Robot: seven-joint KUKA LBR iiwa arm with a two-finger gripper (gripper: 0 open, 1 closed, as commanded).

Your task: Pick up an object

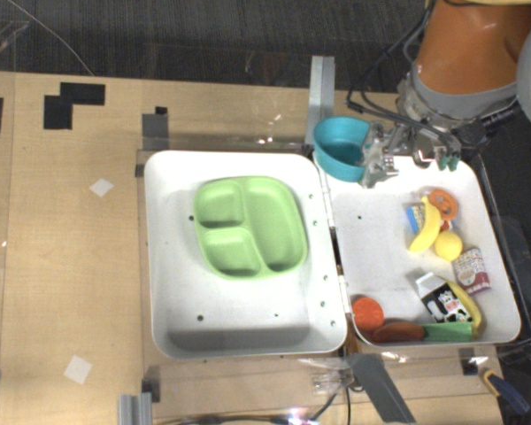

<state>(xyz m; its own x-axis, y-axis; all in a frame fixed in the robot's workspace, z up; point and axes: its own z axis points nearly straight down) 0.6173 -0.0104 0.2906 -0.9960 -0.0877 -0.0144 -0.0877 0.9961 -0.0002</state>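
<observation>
Here the hand (372,168) grips the teal cup (341,146) by its rim, above the right bin's (372,237) far-left corner.

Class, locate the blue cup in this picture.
The blue cup sits at the far left corner of the right bin, tilted on its rim, just left of the gripper.

A green divided tray (248,227) is lying in the middle of the left white bin (173,326), which is sitting beside the right bin (372,246).
</observation>
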